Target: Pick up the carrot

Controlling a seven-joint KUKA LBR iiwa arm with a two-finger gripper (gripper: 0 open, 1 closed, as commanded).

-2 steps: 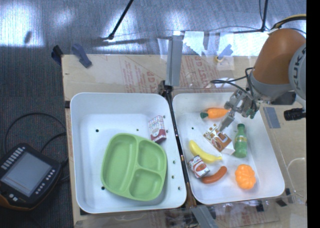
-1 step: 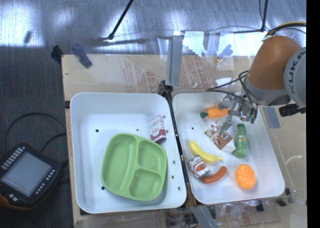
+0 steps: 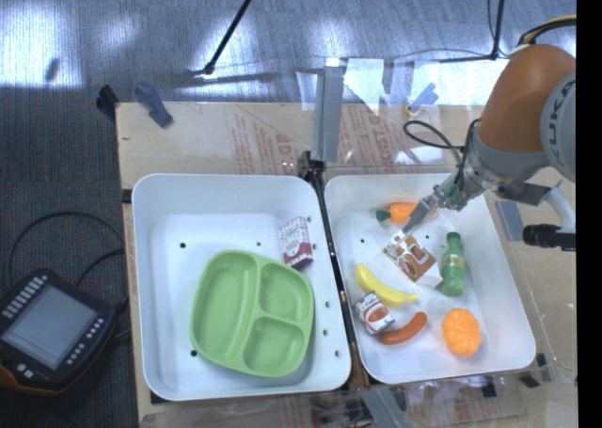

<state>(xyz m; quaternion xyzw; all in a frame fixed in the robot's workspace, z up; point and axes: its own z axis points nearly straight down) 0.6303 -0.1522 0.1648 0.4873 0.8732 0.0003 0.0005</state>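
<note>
Presently, the carrot (image 3: pixel 399 213) is seen lying in the right bin's (image 3: pixel 508 271) far-left part, just left of the gripper (image 3: pixel 419 214); its opening cannot be told.

1. The bench (image 3: pixel 226 139) was a pale, board-like surface with faint reddish print, seen at a slant from above.
2. Two shallow white bins lay side by side directly on it: the left bin (image 3: pixel 165 205) toward 9 o'clock and the right bin (image 3: pixel 508 276) toward 3 o'clock, their inner walls almost touching.
3. At 12 o'clock from the seam between the bins, a grey upright bracket (image 3: pixel 328 116) stood on the bench.
4. Toward 10 o'clock, at the bench's far left corner, lay a small bluish piece (image 3: pixel 152 103), possibly tape; the view was too coarse to be sure.
</note>
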